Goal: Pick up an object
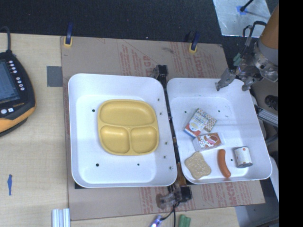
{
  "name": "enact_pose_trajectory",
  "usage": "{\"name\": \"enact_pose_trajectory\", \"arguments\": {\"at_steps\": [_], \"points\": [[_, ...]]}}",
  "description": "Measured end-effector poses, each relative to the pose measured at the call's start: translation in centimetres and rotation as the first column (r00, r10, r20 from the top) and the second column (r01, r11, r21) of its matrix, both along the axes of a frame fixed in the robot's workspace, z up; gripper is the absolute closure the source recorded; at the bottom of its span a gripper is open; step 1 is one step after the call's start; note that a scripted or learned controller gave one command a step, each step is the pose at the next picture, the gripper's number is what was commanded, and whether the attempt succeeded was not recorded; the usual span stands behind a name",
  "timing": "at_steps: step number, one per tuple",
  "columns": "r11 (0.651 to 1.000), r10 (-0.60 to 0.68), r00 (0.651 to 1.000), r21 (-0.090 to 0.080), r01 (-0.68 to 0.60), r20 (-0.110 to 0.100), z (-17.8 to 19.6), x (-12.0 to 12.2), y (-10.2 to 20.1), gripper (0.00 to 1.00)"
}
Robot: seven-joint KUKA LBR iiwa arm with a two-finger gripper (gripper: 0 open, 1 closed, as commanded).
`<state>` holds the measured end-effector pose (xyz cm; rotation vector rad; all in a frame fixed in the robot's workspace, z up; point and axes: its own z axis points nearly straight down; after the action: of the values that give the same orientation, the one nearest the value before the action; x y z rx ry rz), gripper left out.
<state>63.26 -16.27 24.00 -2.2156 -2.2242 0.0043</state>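
The end effector [235, 82] hangs over the far right corner of the right bin [258, 126], and its two fingers are spread apart with nothing between them. All the small things lie in this bin, nearer the front. A little snack packet [200, 122] lies in the middle, with a red and white packet [208, 141] just below it. A slice of toy bread [197, 165] lies at the front, a toy sausage [223, 163] is beside it, and a small can [242, 156] lies on its side to the right. The left bin [80, 126] holds a yellow tray [128, 126] with three parts. Both bins sit on the worktop [38, 164].
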Motion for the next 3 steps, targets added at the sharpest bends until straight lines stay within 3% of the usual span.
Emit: {"name": "enact_pose_trajectory", "arguments": {"at_steps": [1,2,3], "points": [[1.000,0.000,1.000,0.000,0.000,-0.002,-12.9,-5.8,4.9,0.00],[1.000,0.002,1.000,0.000,-0.002,0.000,-14.8,-2.5,3.7,0.00],[1.000,0.004,1.000,-0.005,-0.004,0.007,-13.3,-2.2,3.5,1.00]]}}
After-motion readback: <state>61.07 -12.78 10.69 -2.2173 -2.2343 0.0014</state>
